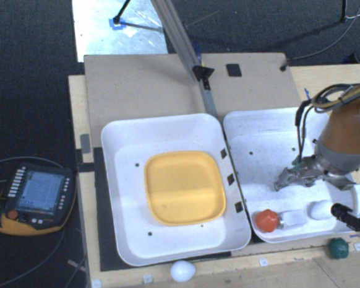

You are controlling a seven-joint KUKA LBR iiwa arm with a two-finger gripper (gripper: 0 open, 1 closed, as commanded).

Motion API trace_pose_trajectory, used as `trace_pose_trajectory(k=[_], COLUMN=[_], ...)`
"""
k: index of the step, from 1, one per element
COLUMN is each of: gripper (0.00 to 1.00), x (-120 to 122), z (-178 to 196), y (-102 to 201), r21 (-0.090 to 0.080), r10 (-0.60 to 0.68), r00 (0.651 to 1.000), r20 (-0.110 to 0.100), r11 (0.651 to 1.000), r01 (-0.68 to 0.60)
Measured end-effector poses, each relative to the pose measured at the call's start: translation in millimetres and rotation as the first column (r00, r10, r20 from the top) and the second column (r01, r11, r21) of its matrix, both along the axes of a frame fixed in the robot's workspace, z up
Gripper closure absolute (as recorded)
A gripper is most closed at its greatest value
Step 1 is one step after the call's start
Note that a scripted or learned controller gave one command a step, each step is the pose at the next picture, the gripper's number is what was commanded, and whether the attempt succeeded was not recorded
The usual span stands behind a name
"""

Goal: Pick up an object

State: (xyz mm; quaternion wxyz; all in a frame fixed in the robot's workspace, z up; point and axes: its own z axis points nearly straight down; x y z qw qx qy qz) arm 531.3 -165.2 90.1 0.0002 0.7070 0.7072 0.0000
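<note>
We see an evenly lit scene under cool, slightly bluish light from above. The two white bins, left (123, 176) and right (255, 147), are the brightest areas and come close to washing out, so their rims lose detail. A strip of pale floor (102, 28) at the top glares almost as strongly. The dark carpet (19, 72) around the bench falls nearly black with faint grain. Shadows are soft and short, the clearest one lying under the arm (347, 139). The picture is mildly soft throughout, with coarse noise, and small things at the lower edge look smeared.
</note>
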Motion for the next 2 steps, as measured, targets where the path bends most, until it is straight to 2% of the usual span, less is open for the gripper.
trace_pose_trajectory(k=[1, 2], gripper=[1.00, 1.00], x=[1, -8], z=[11, 61], y=[0, 2], r21=[0.000, -0.001], r10=[-0.001, 0.000], r00=[1.000, 1.000], r20=[0.002, 0.004], r11=[1.000, 1.000], r01=[0.001, 0.000])
